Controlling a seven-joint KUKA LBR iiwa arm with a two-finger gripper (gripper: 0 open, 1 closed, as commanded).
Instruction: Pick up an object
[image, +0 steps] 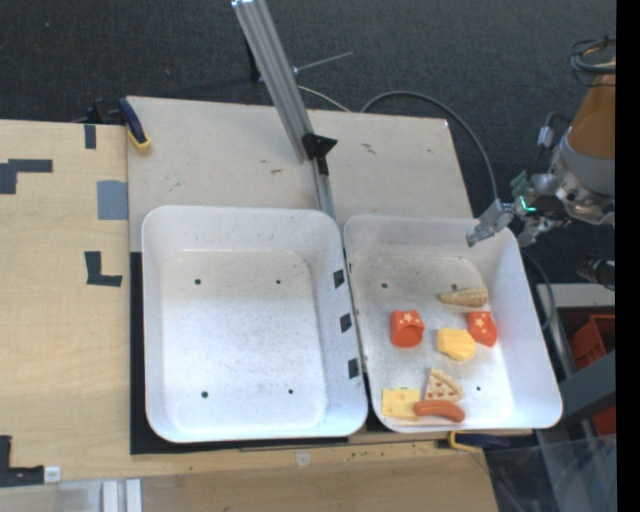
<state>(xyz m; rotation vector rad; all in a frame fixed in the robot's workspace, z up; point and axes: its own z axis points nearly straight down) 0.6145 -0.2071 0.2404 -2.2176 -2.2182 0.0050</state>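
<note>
My tool (492, 224) hovers at right bin (520, 300) rim (grip state: cannot tell); descending here risks clipping the wall, missing the toys.

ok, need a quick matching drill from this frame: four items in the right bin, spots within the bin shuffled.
Items:
1. bread piece
2. sausage
3. orange cup
4. yellow block

Spots in the right bin:
A. near front edge
B. middle, between two orange pieces
C. farthest back of the four
D. leftmost of the middle row

Pairs: 1-C, 2-A, 3-D, 4-B
</note>
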